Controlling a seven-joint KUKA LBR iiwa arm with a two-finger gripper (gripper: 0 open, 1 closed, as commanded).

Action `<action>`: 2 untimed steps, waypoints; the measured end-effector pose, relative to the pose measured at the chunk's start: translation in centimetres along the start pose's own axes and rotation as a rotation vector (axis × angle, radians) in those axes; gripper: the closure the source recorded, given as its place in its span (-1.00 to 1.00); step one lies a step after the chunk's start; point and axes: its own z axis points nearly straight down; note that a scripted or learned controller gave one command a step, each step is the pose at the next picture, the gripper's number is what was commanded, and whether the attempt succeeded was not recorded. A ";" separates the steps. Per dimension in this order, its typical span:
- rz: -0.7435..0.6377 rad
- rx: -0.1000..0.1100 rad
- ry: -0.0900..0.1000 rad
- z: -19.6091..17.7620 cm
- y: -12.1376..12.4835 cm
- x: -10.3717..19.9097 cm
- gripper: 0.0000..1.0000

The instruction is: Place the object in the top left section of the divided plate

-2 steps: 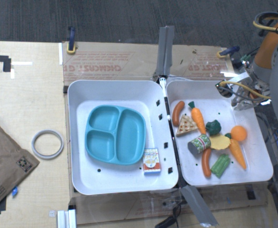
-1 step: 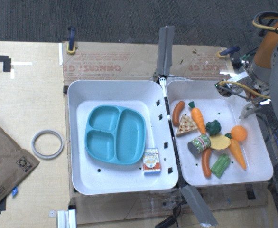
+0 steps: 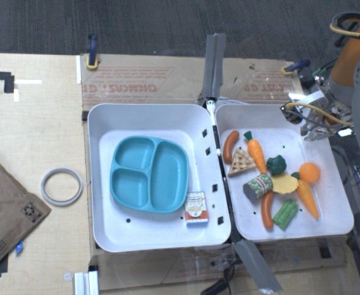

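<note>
bins (image 3: 100, 165) — 2 | plate (image 3: 149, 174) — 1 | carrots (image 3: 256, 153) — 2 | sausages (image 3: 230, 146) — 2

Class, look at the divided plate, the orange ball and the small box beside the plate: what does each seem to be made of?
Divided plate: likely moulded plastic, an even turquoise with soft sheen. Orange ball: probably plastic toy fruit, smooth and uniformly coloured. Small box: looks like printed cardboard, flat faces with sharp edges.

Red mirrored lettering runs along the cardboard sheet (image 3: 168, 82) behind the bins, printed reversed and too unclear to read surely. The small box (image 3: 196, 208) and the can (image 3: 259, 185) carry labels too tiny to read.
</note>
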 end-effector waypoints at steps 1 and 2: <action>0.051 -0.002 0.002 2.7 0.0 -0.4 1.00; 0.058 -0.001 0.001 2.8 0.1 0.0 1.00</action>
